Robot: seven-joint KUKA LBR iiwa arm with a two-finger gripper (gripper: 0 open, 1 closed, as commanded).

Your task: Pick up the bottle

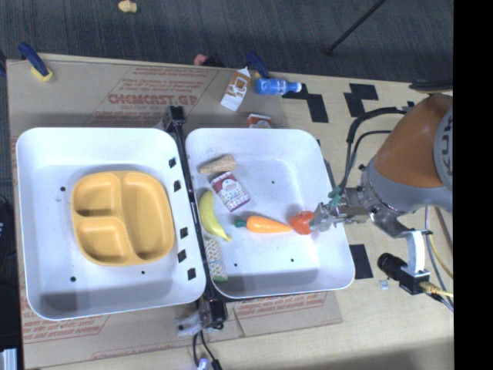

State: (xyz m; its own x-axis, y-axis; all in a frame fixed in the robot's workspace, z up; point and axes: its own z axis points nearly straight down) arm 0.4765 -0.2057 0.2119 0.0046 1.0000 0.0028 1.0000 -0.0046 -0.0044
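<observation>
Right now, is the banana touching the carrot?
Apart. The camera view shows white bin floor between the banana and the carrot.

Red print on the cardboard (pixel 154 95) under the bins reads "CHEMCAST GP", as best I can tell. The smaller lines around it are too blurred to read.

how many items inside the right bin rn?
6, possibly more hidden: bread piece and red-white carton upper left, banana and clear packet along the left wall, carrot centre, red item by the gripper.
</observation>
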